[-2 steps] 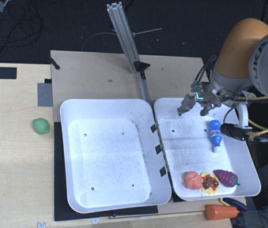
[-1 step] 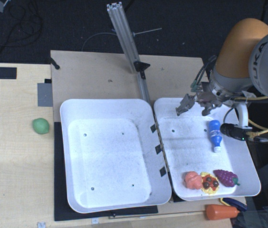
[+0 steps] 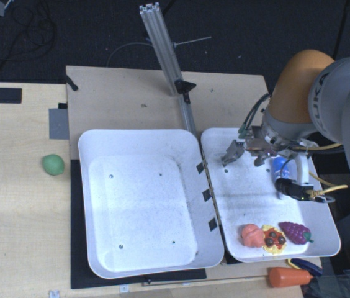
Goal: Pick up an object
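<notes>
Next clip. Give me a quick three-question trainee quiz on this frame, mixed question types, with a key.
1. True or false: the round green ball lies inside the left white bin.
2. Which bin holds the purple toy grape bunch? A) left B) right white bin
3. Fill in: the orange carrot-shaped toy lies on the ____, outside both bins.

Key: 1 false, it lies on the wooden bench; 2 B; 3 bench.

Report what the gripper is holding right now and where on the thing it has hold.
Nothing is held. The gripper hangs over bare floor in the right bin, fingers apart. The toy food, a pink piece and grapes, lies at the bin's near edge.
</notes>
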`<state>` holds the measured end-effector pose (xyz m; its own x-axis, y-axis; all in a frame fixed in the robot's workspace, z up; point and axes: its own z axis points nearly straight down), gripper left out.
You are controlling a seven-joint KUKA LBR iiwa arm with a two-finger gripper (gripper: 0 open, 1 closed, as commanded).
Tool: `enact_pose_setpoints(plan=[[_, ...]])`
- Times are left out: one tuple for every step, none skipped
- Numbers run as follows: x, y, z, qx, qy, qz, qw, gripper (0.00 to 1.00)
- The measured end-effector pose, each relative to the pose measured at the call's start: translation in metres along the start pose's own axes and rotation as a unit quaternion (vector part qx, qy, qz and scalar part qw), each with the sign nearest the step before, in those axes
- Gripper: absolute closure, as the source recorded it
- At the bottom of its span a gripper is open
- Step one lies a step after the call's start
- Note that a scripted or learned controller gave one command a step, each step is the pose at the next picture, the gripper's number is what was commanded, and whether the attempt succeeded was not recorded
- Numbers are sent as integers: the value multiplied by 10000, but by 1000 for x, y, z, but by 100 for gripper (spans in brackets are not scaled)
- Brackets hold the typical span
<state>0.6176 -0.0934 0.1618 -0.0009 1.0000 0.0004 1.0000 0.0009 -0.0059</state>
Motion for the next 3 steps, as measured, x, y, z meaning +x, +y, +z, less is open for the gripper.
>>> enact_pose_setpoints(plan=[[-3,-9,58,-2,0,3,10000,0],[-3,-9,71,-28,-3,3,10000,0],[-4,-9,60,-36,-2,16,10000,100]])
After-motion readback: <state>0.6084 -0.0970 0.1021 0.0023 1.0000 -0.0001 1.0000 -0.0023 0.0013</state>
